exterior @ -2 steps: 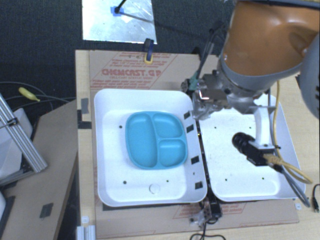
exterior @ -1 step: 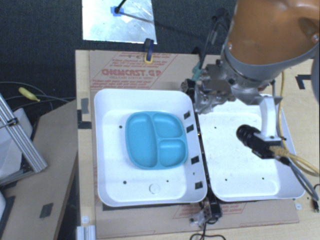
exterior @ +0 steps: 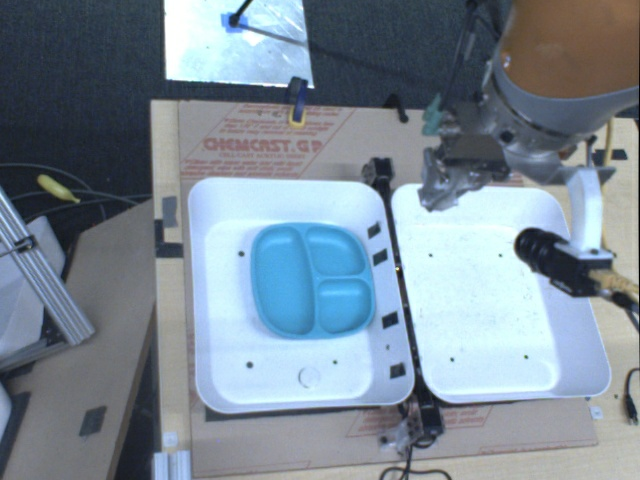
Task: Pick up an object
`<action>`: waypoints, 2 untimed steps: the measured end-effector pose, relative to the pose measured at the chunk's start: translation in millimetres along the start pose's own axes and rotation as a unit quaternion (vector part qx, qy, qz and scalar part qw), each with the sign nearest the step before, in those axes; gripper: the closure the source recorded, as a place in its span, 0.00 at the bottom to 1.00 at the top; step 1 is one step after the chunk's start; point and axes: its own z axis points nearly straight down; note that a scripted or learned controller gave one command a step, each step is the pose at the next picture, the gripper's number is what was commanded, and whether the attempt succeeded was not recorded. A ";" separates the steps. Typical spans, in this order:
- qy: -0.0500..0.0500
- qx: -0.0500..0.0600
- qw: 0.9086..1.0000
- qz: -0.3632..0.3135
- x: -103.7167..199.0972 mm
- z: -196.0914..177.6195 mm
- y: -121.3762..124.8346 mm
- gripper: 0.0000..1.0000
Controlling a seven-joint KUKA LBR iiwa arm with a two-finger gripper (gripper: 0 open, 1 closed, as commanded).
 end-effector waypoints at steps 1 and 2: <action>0.001 0.003 1.000 -0.006 87.4 14.1 -1.2 1.00; -0.002 0.005 1.000 0.002 31.2 78.3 -0.9 1.00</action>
